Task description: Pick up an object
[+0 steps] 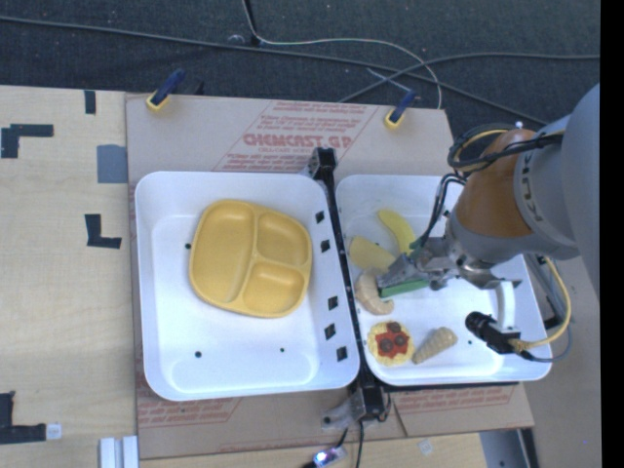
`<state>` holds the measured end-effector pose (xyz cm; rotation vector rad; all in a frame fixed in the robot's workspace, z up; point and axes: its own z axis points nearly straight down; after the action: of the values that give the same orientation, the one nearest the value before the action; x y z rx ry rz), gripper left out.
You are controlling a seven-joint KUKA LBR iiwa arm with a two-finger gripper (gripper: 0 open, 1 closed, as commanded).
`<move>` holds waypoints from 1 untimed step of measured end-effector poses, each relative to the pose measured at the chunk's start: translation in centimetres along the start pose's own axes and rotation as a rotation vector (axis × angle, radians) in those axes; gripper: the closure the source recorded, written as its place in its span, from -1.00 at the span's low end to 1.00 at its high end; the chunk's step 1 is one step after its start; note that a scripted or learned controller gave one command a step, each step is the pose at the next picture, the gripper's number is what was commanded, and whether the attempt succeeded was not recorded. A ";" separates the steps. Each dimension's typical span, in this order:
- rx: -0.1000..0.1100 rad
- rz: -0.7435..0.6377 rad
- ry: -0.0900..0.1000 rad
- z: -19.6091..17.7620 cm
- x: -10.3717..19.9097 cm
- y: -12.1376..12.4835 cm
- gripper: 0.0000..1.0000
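The right bin (507, 364) holds several toy foods: a yellow banana (395, 228), a pale yellow wedge (368, 253), a tan round piece (371, 297), a small pizza with red toppings (390, 342) and a tan cone-shaped piece (434, 344). My gripper (400, 279) reaches in from the right and sits low over the middle of this bin, between the yellow wedge and the tan round piece. A green part shows at its tip. The arm's orange band (487, 198) is above and to the right of it.
The left bin (166, 349) holds a yellow divided plate (251, 257). A black divider (336, 261) runs between the bins. Cardboard lies under both bins, held by two yellow-blue clamps (166, 91) at the back. Cables cross the dark floor behind.
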<state>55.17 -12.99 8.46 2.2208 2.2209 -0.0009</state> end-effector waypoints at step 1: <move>-0.002 -0.002 -0.001 -1.2 0.0 0.1 1.00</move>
<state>55.24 -12.97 9.63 2.2168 2.2218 0.0006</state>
